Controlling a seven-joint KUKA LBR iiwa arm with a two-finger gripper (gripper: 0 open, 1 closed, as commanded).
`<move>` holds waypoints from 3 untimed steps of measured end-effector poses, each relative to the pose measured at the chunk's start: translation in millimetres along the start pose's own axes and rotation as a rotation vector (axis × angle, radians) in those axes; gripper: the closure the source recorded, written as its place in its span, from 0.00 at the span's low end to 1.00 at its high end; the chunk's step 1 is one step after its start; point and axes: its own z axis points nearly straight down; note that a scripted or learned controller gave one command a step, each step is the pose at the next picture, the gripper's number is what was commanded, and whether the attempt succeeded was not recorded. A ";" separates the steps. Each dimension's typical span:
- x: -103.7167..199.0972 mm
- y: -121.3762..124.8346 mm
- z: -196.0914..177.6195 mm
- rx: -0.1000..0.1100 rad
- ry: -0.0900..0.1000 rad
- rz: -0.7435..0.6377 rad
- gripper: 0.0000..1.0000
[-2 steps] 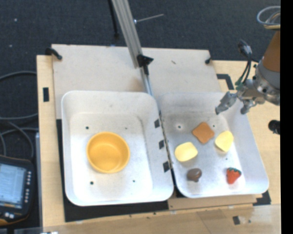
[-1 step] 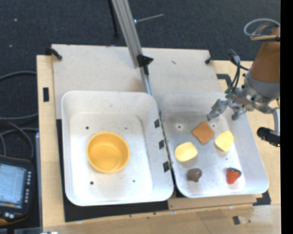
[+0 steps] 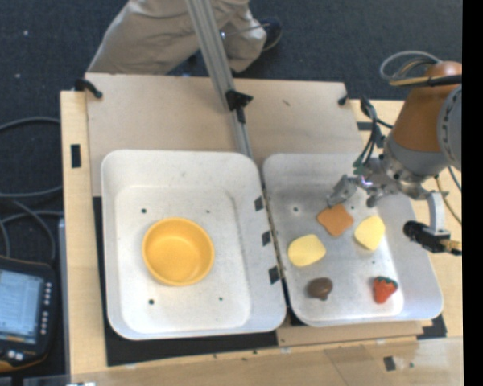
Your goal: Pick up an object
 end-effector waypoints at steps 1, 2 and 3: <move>-1.2 0.7 -11.4 -0.004 0.000 0.001 1.00; 1.8 2.9 -75.4 -0.006 0.000 -0.001 1.00; 0.3 2.9 -53.2 0.002 -0.001 0.001 1.00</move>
